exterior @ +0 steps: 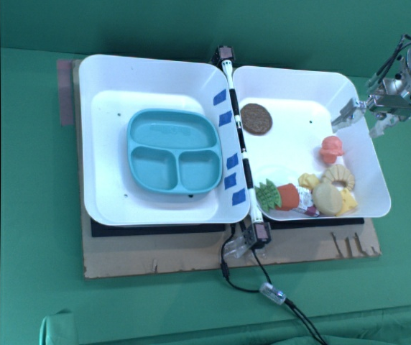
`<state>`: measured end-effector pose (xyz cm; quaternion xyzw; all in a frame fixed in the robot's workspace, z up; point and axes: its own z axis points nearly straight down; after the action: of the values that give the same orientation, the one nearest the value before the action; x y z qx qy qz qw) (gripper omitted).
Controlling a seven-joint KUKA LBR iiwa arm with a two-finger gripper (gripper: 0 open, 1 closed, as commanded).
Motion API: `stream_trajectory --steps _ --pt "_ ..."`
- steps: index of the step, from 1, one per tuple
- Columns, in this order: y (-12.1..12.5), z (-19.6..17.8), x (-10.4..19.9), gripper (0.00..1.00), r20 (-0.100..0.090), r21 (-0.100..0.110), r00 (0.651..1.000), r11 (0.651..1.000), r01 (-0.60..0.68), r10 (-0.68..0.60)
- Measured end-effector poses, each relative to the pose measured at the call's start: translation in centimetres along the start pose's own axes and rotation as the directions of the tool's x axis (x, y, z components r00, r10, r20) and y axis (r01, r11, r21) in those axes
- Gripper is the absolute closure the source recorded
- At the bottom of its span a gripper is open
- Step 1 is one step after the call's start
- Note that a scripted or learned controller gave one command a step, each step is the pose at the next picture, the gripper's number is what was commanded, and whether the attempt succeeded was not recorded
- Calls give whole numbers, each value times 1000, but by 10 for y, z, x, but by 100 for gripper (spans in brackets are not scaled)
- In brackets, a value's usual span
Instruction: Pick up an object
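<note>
Here the gripper (363, 117) hangs over the right rim of the right bin (292, 85), its fingers (345, 113) spread apart with nothing between them. No object is picked up yet, so the step in hand looks like the approach to a grasp.

To do it well, the arm would best choose a thing that stands apart from its neighbours. The small red-orange toy (331, 149) sits nearest the gripper, by the bin's right wall, a little clear of the cluster below it, and seems the easiest target. The open fingers should come down straddling it, with the span set across its narrower side, and close only once they are low enough to catch its body rather than its top. Closeness to the sloped wall is a risk, since one finger could ride up the wall and push the toy away.

The right bin also holds a flat brown disc (256, 118) near its upper left corner, probably too thin to pinch easily. Along its near edge lie a green leafy piece (268, 194) touching an orange pot-like toy (288, 196), then a tight heap of yellow and cream toys (331, 192), hard to separate.

The left bin (148, 77) holds a teal divided tray (173, 151) with three compartments. Both bins rest on the green counter (47, 300).
</note>
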<state>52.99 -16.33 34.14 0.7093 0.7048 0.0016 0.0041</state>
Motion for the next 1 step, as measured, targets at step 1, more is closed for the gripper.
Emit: stream_trajectory --steps 1 --pt "52 136 24 0 0 3 1000 1000 1 -1"
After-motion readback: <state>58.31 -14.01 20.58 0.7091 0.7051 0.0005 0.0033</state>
